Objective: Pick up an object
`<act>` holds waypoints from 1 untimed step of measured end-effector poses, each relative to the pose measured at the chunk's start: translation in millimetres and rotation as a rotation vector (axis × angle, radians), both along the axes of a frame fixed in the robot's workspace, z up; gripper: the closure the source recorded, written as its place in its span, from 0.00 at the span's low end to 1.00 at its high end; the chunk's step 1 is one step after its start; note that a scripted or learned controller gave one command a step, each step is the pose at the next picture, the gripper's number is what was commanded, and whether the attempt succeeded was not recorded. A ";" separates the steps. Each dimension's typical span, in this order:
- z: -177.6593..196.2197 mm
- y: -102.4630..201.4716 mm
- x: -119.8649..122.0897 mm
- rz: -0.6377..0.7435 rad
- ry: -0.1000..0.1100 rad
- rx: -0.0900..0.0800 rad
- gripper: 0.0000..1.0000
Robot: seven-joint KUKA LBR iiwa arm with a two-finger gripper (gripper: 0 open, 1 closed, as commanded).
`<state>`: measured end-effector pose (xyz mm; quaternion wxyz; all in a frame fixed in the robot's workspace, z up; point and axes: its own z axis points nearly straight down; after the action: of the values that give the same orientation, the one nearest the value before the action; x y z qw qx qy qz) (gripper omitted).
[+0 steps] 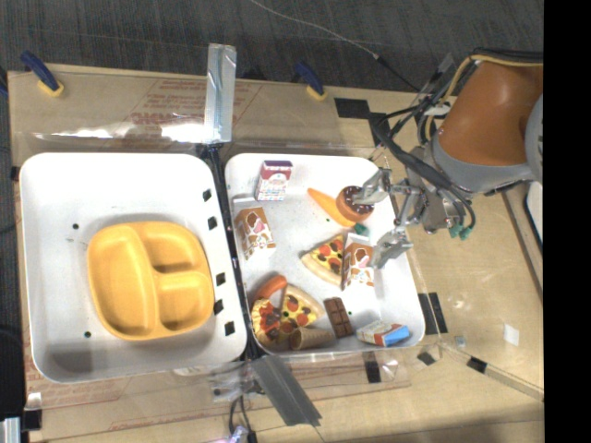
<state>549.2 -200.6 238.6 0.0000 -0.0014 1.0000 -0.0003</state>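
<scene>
The grey arm with its orange band [494, 109] reaches in from three o'clock, and its two-finger tool [380, 215] hangs over the right edge of the right-hand white bin [242, 169]. The fingers stand spread wide, one by the chocolate-frosted toy doughnut [355, 199], the other near the small printed carton [359, 264], with nothing between them.

In that bin, the doughnut lies against an orange toy carrot [325, 203] toward one o'clock. A toy pizza slice [323, 257] sits near the middle, touching the carton. At twelve o'clock stands a small pink-and-white box [273, 180]; at nine o'clock, a brown snack packet [254, 231]. Toward six o'clock lie a larger pizza piece [284, 319], a chocolate bar [339, 317] and a red, white and blue packet [383, 334].

The left-hand white bin [37, 192] holds a yellow divided plastic tray [150, 277].
</scene>
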 end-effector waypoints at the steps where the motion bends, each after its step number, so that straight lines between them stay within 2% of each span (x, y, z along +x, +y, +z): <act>1: -144.2 -8.7 25.9 -0.058 -0.007 -0.002 0.00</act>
<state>575.1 -209.3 94.3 0.0036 0.0278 0.9996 -0.0015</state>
